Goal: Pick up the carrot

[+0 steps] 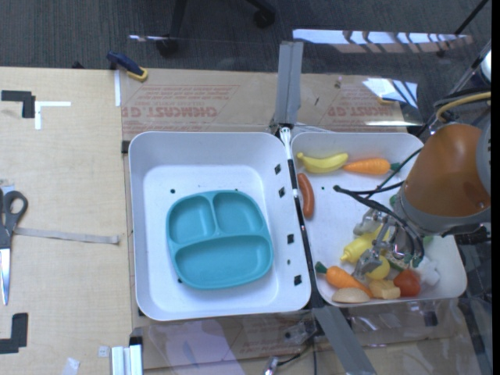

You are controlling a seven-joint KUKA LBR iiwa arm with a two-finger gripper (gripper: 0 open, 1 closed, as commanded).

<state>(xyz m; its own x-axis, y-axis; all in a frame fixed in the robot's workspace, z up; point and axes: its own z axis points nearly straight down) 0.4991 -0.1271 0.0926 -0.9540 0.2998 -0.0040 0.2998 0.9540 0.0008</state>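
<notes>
Two white bins sit side by side, the left bin (141, 233) carrying one teal plate (220, 239), the right bin (449, 276) two carrots, one carrot (367, 166) beside the banana (323, 162), another carrot (342, 277) below the jaws (380, 250), whose spread I cannot tell.

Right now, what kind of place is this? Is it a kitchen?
Probably a robot lab, not a kitchen. A robot arm reaches over two white bins on a workbench; the carrots and other food look like toys, and scissors lie nearby.
</notes>
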